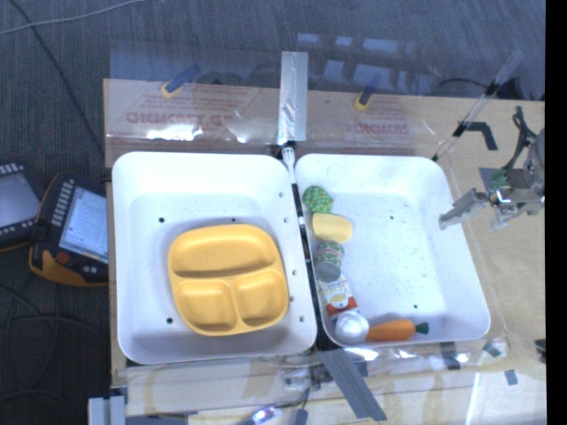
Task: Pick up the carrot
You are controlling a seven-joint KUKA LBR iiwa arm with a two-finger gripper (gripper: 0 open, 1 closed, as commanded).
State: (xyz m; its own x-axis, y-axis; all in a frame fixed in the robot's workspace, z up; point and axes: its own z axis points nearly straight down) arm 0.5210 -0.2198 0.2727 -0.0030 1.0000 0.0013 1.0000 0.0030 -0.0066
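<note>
Faint red mirrored print on the clear sheet (199,113) behind the bins, illegible, nothing else readable

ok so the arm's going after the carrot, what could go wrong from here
The carrot lies in the right bin, tight against its near wall, so a finger may hit the rim instead of closing around it.

Its left tip is right beside the small bottle, which could be knocked or picked up by mistake.

The gripper is outside the bin at the right, so it has to cross the bin wall on the way in.
</note>
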